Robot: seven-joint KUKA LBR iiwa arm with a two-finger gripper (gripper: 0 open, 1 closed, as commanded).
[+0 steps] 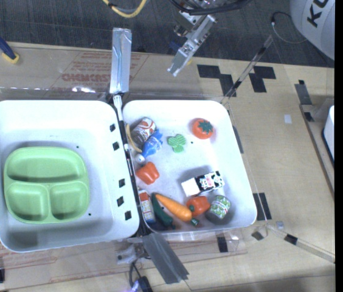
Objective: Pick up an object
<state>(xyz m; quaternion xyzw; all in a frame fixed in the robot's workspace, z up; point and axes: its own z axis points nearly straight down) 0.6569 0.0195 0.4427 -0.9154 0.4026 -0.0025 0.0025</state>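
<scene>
The right bin (235,163) holds several toy foods. A red tomato (202,128) and a small green leafy piece (177,142) lie near its back. A striped can (144,128), a blue bottle (152,145) and an orange pepper (148,173) sit along its left wall. Toward the front are a cow-patterned box (203,183), a carrot (173,207), a red pepper (199,205) and a green-white ball (220,207). My gripper (175,67) hangs high beyond the bin's back edge, tilted down-left, with nothing visible in it.
The left bin (13,117) holds a green divided plate (47,184). A taped silver strip (120,59) stands behind the seam between the bins. A small bottle (146,208) and a dark green piece (162,219) crowd the right bin's front-left corner. Yellow cable (123,8) lies at the back.
</scene>
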